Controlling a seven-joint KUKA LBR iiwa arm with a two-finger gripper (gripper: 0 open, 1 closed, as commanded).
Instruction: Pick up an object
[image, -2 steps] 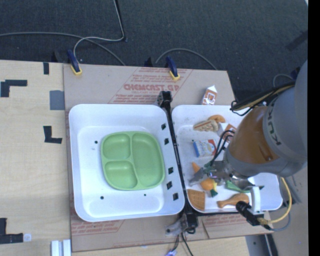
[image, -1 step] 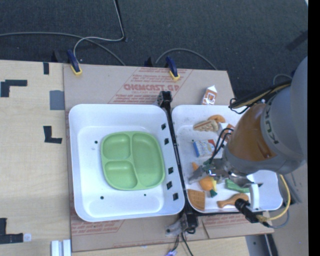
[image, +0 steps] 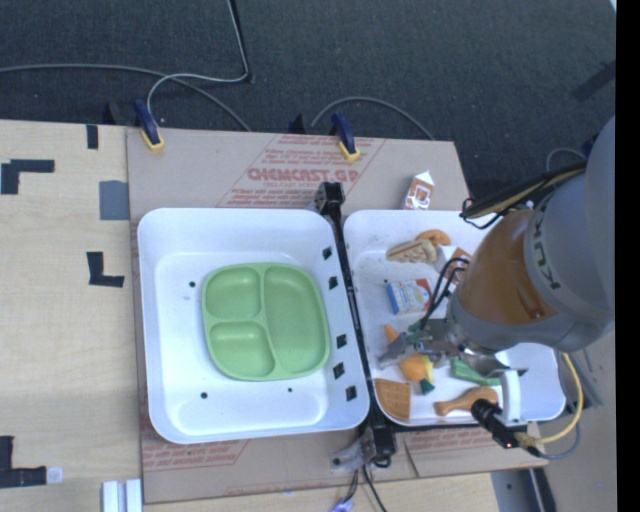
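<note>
Cardboard-topped bench (image: 300, 170); roomy left bin (image: 170, 250), divided green plate (image: 265, 320) mid-floor.

Seeing even, bright overhead light; white bins (image: 160, 300) near blown out, soft shadows under arm (image: 520, 280), overall mild blur, small items mushy.

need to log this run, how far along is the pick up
Done: the arm has reached down into the right bin, with its pincer low among the toy food pieces, near the orange piece. In hand: nothing shows as gripped or lifted. Left: grasping and raising one item. The green divided plate lies untouched in the left bin.
</note>
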